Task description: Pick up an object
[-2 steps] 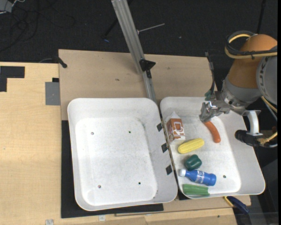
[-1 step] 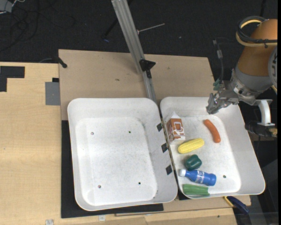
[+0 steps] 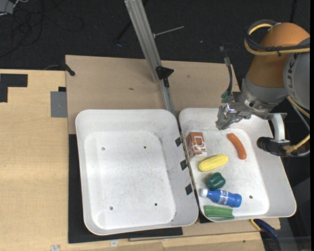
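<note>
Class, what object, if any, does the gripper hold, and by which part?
Nothing is held: the gripper hangs above the right bin, apart from the sausage.

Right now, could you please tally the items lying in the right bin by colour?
Orange: 2, the carton and the hot dog
Yellow: 1, the corn cob
Green: 2, the dark green piece and the long green vegetable
Blue: 1, the bottle
Total: 6, all in the right bin

Arm (image 3: 275, 61) enters from right of frame, orange band at upper right, wrist angled down-left; gripper (image 3: 223, 120) hangs right of centre, grasping nothing.
</note>
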